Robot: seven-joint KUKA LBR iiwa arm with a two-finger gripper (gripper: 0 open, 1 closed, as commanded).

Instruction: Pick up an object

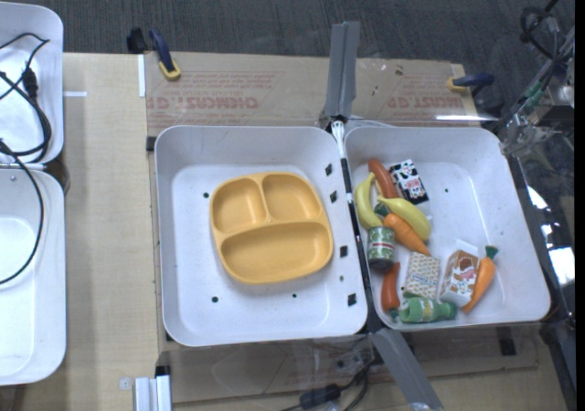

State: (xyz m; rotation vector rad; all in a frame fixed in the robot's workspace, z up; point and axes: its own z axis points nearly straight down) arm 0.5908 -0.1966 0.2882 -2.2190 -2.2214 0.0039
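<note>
Two shallow white bins sit side by side on the desk (101,217). The left bin (183,309) holds a yellow divided plate (271,226) at its centre; the right bin (512,217) holds a cluster of play food toward its 8 o'clock side. There lie a banana (391,208), several carrots, one orange carrot (482,279) lying apart at 4 o'clock, a small can (381,247), a green bottle (426,310) at 6 o'clock and a black-and-white carton (409,181) at 12 o'clock. The hand's state cannot be told. The pick looks not yet begun. The outlying carrot or the carton would likely suit best, each with room around it for fingers; the crowded middle risks a pinch on two items. Mirrored red lettering on the cardboard behind the bins is too blurred to read; packet labels are likewise illegible.
</note>
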